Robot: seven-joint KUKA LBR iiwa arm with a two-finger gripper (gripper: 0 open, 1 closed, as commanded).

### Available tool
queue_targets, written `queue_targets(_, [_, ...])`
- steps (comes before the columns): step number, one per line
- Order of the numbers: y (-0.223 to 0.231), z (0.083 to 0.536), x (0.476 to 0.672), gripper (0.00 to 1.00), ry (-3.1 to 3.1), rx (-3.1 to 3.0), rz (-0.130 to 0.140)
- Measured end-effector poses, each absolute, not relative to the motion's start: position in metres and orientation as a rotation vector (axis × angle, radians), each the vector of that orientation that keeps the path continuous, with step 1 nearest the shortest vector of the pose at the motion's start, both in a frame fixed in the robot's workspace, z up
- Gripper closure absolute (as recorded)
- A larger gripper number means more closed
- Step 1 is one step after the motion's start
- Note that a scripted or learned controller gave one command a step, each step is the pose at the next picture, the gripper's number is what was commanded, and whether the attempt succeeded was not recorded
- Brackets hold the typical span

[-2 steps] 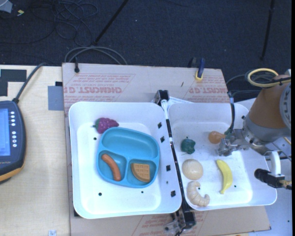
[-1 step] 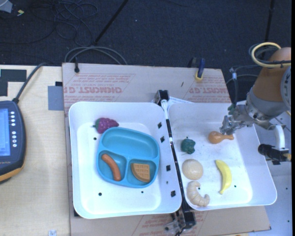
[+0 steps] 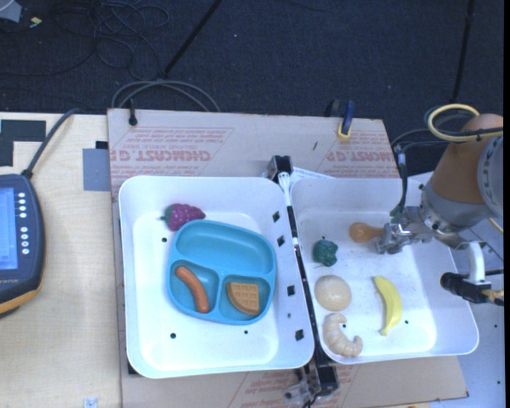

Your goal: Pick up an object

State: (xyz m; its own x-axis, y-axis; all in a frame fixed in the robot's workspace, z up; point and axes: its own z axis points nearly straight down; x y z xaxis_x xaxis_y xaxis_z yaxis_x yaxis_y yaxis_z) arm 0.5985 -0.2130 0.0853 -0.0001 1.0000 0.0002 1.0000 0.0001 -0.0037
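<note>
risk noted first: gripper [image 3: 389, 238] sits low in the right bin [image 3: 446, 342], just right of a small orange piece [image 3: 362, 231], apparently touching it or nearly so. cannot tell from this slant whether the piece is gripped or merely beside the metal. likely failure, as a judgement: a close on the piece's rounded end, a squeeze-out toward the divider [image 3: 291, 253], and a lift with nothing held. second risk: a nudge sending the piece into the green lump [image 3: 325, 251] just below-left of it.

surveyed left to right, all placed against the divider between the bins:

- far left of divider: grey tablet [image 3: 4, 236] on the bench, well apart from the work.
- left of divider: purple grapes [image 3: 184, 215] above a blue plate [image 3: 223, 270]; sausage [image 3: 193, 287] and waffle [image 3: 246, 297] in the plate's lower compartments. out of play for this approach, judged.
- just right of divider: green lump, then a pale round bun [image 3: 332, 292] below it, then a curled shrimp [image 3: 343, 336] lower again.
- further right of divider: orange piece near the bin's upper half, gripper against its right side.
- further right again: banana [image 3: 388, 304], below the gripper and apart from it.

grip state: cannot tell.
</note>
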Motion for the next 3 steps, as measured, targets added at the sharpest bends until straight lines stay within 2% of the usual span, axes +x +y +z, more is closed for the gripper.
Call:
queue_targets(1, [-0.214, 0.105, 0.603, 1.0, -2.221, -2.221, 0.0])
queue_targets(2, [-0.212, 0.087, 0.601, 1.0, -2.221, -2.218, 0.003])
queue_targets(3, [-0.213, 0.107, 0.598, 1.0, -2.219, -2.223, 0.001])
